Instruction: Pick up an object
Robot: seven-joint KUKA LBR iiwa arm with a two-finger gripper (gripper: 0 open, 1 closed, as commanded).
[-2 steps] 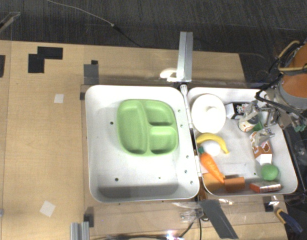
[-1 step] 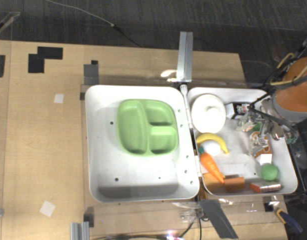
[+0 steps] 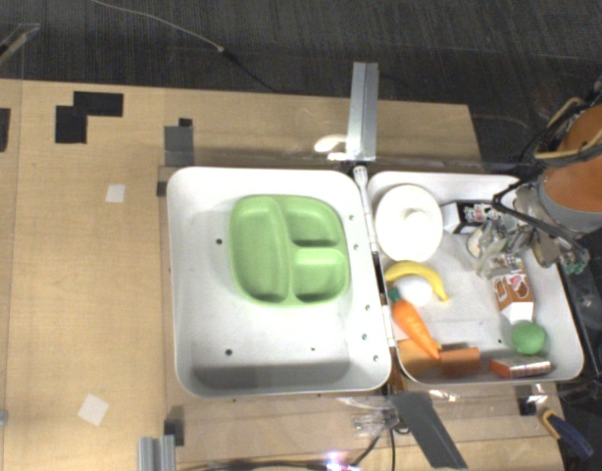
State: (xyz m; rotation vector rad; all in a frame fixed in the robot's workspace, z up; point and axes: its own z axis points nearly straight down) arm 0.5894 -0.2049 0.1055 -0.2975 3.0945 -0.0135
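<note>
Claw (image 3: 497, 241) low over the upper right part of the right bin (image 3: 572, 307), hanging from the grey arm (image 3: 580, 189) that enters from the right; cables and metal parts crowd it, so I cannot tell whether it is spread or pressed together; nothing seen pinched in it.

Camera view, left bin (image 3: 198, 292): holds a green divided tray (image 3: 286, 248), lying flat near the middle; probably parked there as a drop-off spot.

Camera view, right bin: all the loose things are here, so a pick must come from this side; white round bowl (image 3: 409, 219) at upper left; banana (image 3: 419, 275) just below it, with a white egg-like ball (image 3: 414, 291) tucked under its curve; carrot (image 3: 415, 328) slanting below that; a small brown-and-white carton (image 3: 515, 294) just below the claw; green ball (image 3: 528, 338) near the lower right corner; red-brown pieces along the lower wall.

Judgement: carton lies nearest the claw, likeliest target; surface (image 3: 85, 292) around the bins carries only tape marks.
</note>
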